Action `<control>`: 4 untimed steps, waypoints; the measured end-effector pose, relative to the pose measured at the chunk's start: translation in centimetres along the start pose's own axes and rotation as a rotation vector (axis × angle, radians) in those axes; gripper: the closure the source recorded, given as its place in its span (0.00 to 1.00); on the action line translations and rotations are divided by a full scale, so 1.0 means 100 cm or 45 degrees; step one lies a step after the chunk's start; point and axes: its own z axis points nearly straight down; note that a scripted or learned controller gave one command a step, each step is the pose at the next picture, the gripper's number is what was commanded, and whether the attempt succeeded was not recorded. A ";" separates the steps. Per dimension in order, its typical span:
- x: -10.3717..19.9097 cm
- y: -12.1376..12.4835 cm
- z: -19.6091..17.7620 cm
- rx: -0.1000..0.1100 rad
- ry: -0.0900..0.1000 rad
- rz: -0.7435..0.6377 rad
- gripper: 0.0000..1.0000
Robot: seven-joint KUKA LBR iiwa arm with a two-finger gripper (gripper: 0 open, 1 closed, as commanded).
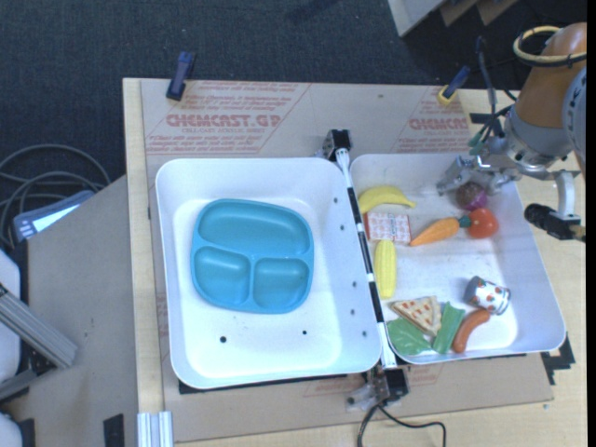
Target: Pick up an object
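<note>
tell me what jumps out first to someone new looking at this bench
The big blue divided plate in the left bin catches the eye first. Next comes the bright toy food scattered in the right bin: a banana, a carrot, a pizza slice. The gripper hangs over that bin's far corner.
</note>
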 end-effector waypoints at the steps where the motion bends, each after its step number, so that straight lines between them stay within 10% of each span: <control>1: -0.006 -0.009 0.022 0.004 0.017 -0.005 0.00; 2: -0.010 -0.009 0.012 -0.002 0.003 -0.005 1.00; 3: 0.073 -0.025 0.022 -0.003 0.003 -0.001 1.00; 4: 0.172 -0.069 -0.077 0.000 0.002 -0.001 1.00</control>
